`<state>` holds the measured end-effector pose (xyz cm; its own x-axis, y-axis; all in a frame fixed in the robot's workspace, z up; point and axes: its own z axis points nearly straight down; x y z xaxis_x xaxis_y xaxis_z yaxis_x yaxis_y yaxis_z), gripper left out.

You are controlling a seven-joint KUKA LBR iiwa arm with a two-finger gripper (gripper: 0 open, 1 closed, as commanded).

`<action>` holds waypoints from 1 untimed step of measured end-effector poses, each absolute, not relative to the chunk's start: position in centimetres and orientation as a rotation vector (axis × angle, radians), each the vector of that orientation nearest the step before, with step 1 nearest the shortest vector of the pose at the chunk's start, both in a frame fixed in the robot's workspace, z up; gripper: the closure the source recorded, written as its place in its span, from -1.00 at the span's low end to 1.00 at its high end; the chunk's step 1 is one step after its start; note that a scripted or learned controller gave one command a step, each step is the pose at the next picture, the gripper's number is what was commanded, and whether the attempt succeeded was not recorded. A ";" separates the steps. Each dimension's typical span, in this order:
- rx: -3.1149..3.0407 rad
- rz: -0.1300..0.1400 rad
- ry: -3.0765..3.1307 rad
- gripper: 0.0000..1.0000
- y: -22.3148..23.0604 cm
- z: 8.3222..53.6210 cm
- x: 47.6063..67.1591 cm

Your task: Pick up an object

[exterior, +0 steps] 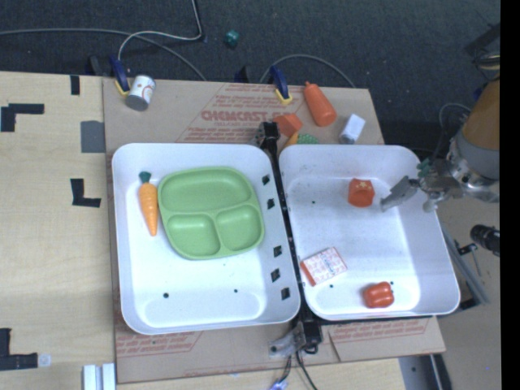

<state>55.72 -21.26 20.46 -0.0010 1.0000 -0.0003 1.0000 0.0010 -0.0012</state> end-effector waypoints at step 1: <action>-2.217 0.002 -2.221 -1.00 -18.4 12.1 62.3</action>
